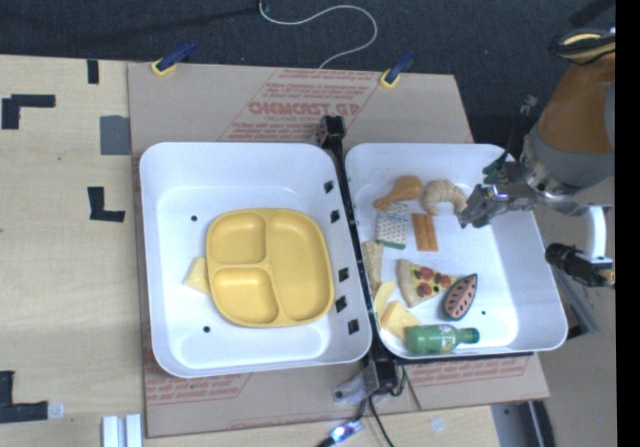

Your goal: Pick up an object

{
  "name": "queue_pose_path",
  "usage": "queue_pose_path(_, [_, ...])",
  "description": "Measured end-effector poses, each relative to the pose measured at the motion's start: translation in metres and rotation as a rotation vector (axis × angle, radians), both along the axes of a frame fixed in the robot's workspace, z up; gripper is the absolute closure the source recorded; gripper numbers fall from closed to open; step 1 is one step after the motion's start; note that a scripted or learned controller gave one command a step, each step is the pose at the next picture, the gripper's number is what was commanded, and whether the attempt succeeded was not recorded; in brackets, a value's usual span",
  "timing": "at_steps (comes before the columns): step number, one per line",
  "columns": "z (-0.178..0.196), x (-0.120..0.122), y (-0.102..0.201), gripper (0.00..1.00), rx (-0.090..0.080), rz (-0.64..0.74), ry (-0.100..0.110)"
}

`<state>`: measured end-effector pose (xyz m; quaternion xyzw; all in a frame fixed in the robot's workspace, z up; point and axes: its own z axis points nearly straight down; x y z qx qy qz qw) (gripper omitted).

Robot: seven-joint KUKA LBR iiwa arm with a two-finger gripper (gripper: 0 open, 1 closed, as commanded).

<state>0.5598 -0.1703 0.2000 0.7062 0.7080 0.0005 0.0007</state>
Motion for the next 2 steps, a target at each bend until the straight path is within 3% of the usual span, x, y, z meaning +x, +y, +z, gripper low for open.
queue_pose_path(1, [0.025,0.0,0.001,1.0,0.001,0.0,0.002])
queue_pose_path(2, [0.031,-0.022,0.045,1.0,0.001,0.001,0.004])
